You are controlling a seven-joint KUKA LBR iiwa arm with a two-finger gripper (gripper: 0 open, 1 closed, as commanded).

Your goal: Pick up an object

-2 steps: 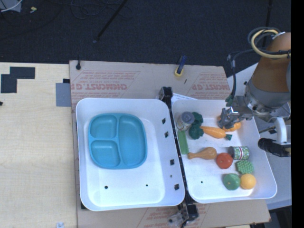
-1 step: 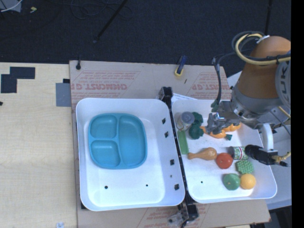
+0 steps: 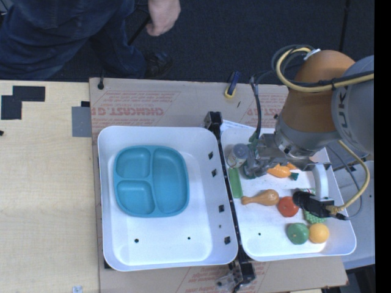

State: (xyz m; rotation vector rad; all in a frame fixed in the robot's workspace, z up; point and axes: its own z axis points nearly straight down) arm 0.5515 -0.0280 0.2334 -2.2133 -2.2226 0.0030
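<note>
My gripper [image 3: 252,168] reaches down into the back left part of the right bin [image 3: 269,249]. It hangs just above the bin floor, between a small grey and clear object [image 3: 236,155] on its left and an orange carrot-like piece [image 3: 280,171] on its right. A green stick [image 3: 235,182] lies along the bin's left wall, just below the gripper. A tan gourd-shaped toy [image 3: 261,197] lies below it. I see nothing held between the gripper's tips.
A red tomato-like ball [image 3: 288,207], a green lump [image 3: 297,233] and a yellow-orange ball [image 3: 319,232] sit at the right bin's front right. The left bin [image 3: 159,249] holds a blue divided plate [image 3: 151,181]. A person's hand [image 3: 162,8] is beyond the bench's far edge.
</note>
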